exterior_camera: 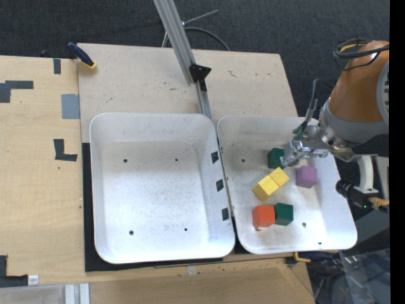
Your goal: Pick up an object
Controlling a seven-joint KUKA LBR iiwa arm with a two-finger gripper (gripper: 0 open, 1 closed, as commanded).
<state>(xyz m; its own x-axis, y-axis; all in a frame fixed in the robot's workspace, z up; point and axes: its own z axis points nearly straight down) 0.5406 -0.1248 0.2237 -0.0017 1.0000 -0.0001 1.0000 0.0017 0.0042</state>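
Here the camera view looks down on a worktop (pixel 158 75) bearing two white bins: the left bin (pixel 155 128) and the right bin (pixel 329 233).

All five blocks lie in the right bin. Taking the yellow block (pixel 271 183) as landmark: a dark green block (pixel 276 157) sits just above it, a purple block (pixel 306 176) just to its right, and below it an orange block (pixel 264 216) touches a second green block (pixel 284 213).

The gripper (pixel 297 151) hangs above and to the right of the yellow block, between the dark green and purple blocks. Whether it is spread or closed cannot be told, and no block is seen held.

To do this step well, the arm should probably settle on one block, the dark green or the purple being nearest, centre over it, and come straight down so it does not nudge the neighbours.

Count: two bins, five blocks (two green, one yellow, one purple, one orange), one gripper.
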